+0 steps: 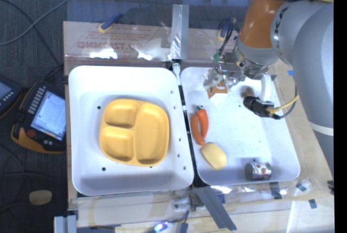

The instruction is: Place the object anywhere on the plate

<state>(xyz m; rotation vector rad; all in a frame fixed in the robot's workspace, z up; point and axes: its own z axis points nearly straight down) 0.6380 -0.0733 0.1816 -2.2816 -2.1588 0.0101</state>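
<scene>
One carrot (199,125), upright, long axis near-to-far

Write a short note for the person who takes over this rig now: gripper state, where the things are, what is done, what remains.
Gripper: over the far part of the right bin, with a small orange-brown object at its tip; whether it is gripped cannot be told.
Yellow divided plate: in the left bin, nothing on it.
Right bin also has an orange carrot, a yellow potato-like piece and a small can lying near its front edge.
Done: no object placed yet.
Left: get one object and put it on the plate.
</scene>
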